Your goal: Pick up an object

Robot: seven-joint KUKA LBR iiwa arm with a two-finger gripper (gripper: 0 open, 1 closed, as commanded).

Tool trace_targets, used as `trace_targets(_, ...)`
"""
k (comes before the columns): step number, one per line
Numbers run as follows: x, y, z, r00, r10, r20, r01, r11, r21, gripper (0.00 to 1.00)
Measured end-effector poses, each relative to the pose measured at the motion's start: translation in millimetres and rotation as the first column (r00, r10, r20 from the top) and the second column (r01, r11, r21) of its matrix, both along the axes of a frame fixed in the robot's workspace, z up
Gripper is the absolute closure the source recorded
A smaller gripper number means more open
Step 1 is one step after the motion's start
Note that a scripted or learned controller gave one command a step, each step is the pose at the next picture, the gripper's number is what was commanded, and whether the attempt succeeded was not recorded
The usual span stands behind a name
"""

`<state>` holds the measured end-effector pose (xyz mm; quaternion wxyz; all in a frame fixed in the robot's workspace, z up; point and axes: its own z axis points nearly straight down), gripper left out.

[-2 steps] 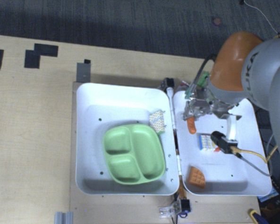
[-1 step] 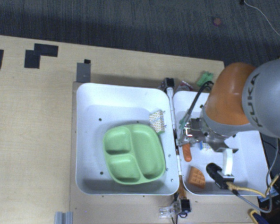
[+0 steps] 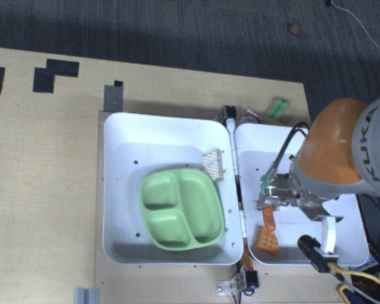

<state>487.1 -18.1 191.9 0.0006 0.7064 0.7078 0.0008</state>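
Note:
My gripper [image 3: 266, 199] hangs low over the left part of the right bin [image 3: 344, 251], under the grey arm with its orange band. A narrow orange piece [image 3: 267, 218] lies directly below the gripper's tip, touching or nearly touching it. Just in front of that piece, an orange waffle-like block [image 3: 267, 242] rests on the bin floor by the front-left corner. In the left bin [image 3: 121, 176], a green divided plate [image 3: 182, 208] lies flat. A small patterned packet [image 3: 213, 162] leans by the divider between the bins.
A green object [image 3: 277, 108] lies on the bench behind the right bin. Black marks and a grey bracket [image 3: 113, 97] sit on the bench at the left. Clamps and cables stand at the front between the bins [image 3: 241, 283].

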Motion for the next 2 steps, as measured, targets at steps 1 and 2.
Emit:
trace_targets(1,10.1,-30.5,-7.7,1.000,0.000,0.001,0.000,1.000,-0.001,1.00)
trace_targets(2,0.3,-46.0,-7.4,1.000,0.000,0.001,0.000,1.000,0.000,1.00)
